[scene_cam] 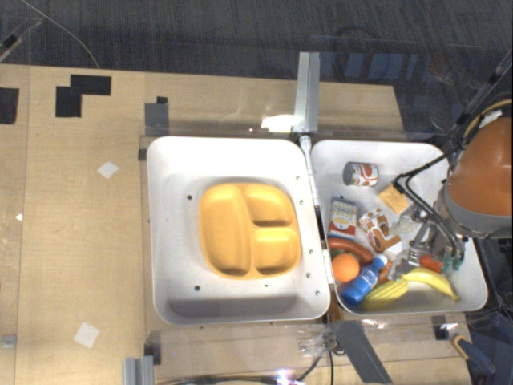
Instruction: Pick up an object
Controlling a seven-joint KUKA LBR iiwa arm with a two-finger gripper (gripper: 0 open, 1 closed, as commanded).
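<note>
A robotics lab test cell.
Two white bins [160, 239] sit bolted between metal brackets [308, 87] on a plywood desk [72, 239] with black tape marks [80, 93], beside dark carpet [200, 22] and loose cables [48, 22].

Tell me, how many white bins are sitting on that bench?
2. The left bin holds a yellow divided tray. The right bin beside it holds a banana, an orange, a blue bottle, a can and small packets.

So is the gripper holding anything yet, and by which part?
Cannot tell. The gripper is down among the clutter in the right bin, just above the banana, but nothing is clearly visible in its grasp.
</note>
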